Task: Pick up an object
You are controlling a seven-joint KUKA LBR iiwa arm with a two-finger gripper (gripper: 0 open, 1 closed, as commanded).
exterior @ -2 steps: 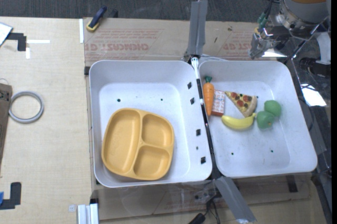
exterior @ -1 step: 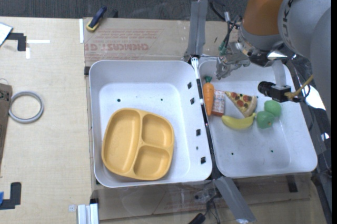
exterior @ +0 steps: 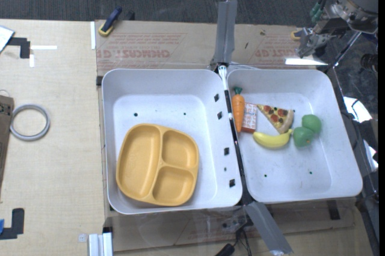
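- The gripper (exterior: pixel 313 38) hangs above the right bin's (exterior: pixel 337 179) far edge; I cannot tell its state.
- Carrot (exterior: pixel 238 109), pizza slice (exterior: pixel 276 117) and banana (exterior: pixel 272 140) lie inside.

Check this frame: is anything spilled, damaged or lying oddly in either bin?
Nothing stands out. The yellow tray lies flat in the left bin; carrot, pizza slice, banana and green toy sit clustered in the right bin.
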